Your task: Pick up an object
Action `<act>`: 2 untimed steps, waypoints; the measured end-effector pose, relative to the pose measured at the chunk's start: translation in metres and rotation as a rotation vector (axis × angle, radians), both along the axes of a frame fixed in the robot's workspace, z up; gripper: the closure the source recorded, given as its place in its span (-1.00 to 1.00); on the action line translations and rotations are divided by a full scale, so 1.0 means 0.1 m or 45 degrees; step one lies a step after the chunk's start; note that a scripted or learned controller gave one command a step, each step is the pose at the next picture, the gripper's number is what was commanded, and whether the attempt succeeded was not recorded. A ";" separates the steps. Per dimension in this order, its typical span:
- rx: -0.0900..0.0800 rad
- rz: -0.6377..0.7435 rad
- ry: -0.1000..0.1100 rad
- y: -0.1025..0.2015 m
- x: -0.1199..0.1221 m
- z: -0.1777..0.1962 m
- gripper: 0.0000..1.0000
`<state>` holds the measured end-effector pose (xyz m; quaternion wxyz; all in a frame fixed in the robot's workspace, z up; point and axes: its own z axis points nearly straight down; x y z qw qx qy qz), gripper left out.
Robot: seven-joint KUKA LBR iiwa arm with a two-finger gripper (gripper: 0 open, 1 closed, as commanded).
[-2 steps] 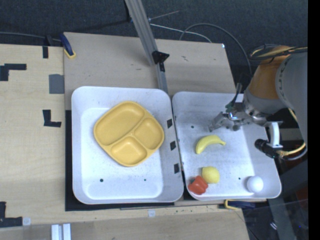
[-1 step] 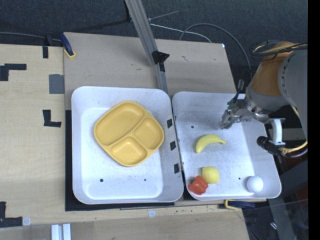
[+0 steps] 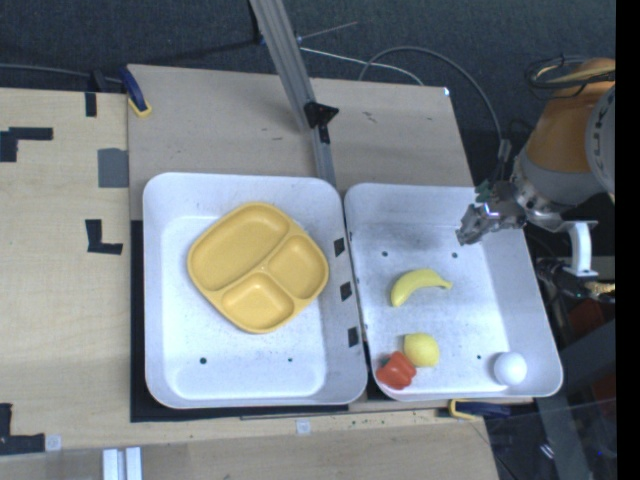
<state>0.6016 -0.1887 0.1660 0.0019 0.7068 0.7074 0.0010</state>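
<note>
In the right bin lie a yellow banana near the middle, a yellow lemon and a red fruit at the front left corner, and a white ball at the front right. My gripper hangs over the bin's far right part, up and to the right of the banana, apart from every object. Nothing shows between its fingertips.
The left bin holds a yellow three-compartment plate. A grey metal pole slants down to the gap between the bins. Cables lie on the bench behind the right bin.
</note>
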 end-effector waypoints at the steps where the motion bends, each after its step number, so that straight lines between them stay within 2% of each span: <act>1: -0.001 0.002 -0.003 0.01 0.05 0.64 1.00; 2: 0.000 0.001 -0.001 0.01 0.06 1.10 1.00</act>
